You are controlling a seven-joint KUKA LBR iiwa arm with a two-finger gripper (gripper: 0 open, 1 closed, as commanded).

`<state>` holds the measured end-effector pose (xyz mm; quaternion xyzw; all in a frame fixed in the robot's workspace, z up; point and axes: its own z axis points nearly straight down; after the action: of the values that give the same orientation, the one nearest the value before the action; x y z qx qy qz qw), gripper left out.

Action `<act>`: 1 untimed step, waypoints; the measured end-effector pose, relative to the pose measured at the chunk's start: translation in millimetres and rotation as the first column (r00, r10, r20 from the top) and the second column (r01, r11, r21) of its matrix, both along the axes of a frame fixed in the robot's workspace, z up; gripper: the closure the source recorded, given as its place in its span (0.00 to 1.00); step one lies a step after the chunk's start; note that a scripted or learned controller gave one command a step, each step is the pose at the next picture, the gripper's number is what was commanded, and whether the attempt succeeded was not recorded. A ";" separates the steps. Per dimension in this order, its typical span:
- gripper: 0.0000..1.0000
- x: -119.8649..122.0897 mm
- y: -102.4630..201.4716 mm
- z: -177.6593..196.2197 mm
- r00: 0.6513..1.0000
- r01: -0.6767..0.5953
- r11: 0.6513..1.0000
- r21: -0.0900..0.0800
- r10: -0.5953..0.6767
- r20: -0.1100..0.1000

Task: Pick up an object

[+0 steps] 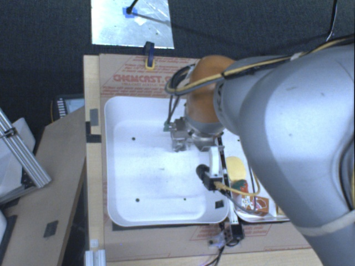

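Gripper [178, 140] hangs over the left bin [119, 148], just off frame centre toward 12 o'clock and near the bin's far right side. Cannot tell how far it is open, since the wrist hides it from above. Nothing seen held in it.

The grey arm [288, 126] comes in from 3 o'clock and covers most of the right side. Its orange band [208, 87] sits just above the gripper toward 1 o'clock.

Things to pick: a yellow object [236, 168] at 4 o'clock from the gripper, in the right bin [260, 218], partly under the arm. An orange printed packet [255, 204] lies just beside it toward 5 o'clock, also part hidden. Both are apart from the gripper.

The left bin floor is white, with a few small dark dots [133, 139].

Surface: both bins rest on a brown cardboard sheet [138, 76] with red lettering. It lies on a tan bench [61, 176] that runs out to 8 o'clock.

Room: dark carpet-like backdrop [44, 26] from 9 to 1 o'clock. A shiny foil square [144, 24] at 11 o'clock has blue tape [130, 11] on it. A small yellow and black clamp [148, 55] sits on the cardboard's far edge. A metal rail [19, 148] slants at 9 o'clock.
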<state>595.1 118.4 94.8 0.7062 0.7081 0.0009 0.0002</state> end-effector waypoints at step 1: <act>1.00 0.7 -0.2 10.5 1.000 0.001 1.000 0.000 -0.001 0.001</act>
<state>595.8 118.2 105.3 0.7064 0.7079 0.0015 0.0005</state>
